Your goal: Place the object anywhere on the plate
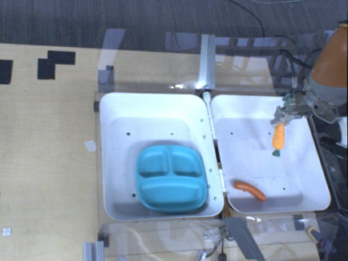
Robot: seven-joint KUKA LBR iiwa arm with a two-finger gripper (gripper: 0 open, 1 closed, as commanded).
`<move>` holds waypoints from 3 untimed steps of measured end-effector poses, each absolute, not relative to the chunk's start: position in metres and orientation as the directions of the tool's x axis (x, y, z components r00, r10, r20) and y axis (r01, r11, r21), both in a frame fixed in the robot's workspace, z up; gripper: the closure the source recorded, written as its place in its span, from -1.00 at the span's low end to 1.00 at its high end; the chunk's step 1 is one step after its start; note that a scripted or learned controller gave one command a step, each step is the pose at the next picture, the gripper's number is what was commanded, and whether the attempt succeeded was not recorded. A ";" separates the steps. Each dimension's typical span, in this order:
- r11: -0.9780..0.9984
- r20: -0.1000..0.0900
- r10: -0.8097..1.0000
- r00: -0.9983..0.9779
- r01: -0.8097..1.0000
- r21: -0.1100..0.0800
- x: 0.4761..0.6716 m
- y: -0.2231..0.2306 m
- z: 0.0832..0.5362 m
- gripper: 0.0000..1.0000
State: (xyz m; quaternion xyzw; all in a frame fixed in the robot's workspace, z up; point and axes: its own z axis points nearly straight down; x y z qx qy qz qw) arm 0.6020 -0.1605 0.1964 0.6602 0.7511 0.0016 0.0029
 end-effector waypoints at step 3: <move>0.701 -0.003 0.714 -0.700 0.714 0.005 0.547 0.040 0.208 1.00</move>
